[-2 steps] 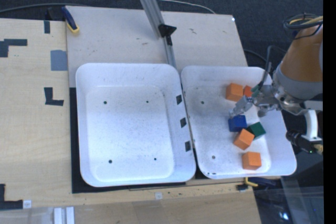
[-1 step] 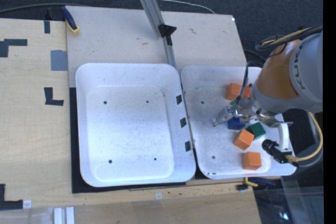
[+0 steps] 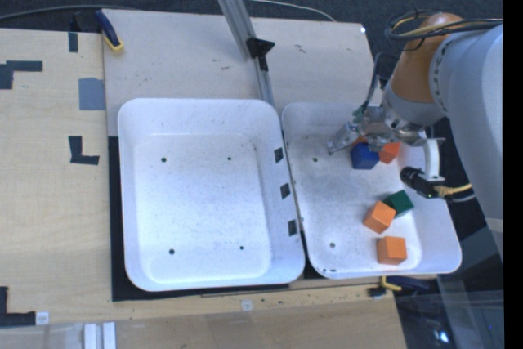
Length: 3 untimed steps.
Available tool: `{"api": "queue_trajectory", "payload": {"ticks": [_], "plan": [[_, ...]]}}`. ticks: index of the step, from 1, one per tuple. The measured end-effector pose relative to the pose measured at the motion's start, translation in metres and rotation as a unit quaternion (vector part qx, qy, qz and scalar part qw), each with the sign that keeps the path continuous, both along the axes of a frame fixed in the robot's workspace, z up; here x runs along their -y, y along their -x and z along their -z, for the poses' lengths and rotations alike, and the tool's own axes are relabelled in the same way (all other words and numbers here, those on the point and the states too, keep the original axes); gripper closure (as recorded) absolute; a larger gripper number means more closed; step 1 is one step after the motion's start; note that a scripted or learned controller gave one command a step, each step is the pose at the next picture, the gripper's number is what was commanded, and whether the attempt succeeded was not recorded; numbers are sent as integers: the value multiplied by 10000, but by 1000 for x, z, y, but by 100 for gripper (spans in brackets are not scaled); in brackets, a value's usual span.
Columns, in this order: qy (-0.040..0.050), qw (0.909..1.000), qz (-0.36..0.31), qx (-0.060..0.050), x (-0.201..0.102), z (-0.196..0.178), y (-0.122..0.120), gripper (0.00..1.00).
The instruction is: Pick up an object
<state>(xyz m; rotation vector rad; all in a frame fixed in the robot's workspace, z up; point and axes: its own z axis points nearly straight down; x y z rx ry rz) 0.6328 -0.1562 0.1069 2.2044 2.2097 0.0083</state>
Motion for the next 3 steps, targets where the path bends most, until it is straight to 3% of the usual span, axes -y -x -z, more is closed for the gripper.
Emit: {"api": "queue_trajectory", "payload": {"ticks": [1,2,3], "plan": [[-55,9999,-1,-107,15,15,-11,0],[-40,9999,-6,-109,16,5,-12,100],[-49,9997,-13,-243,-54,13,-34,100]]}}
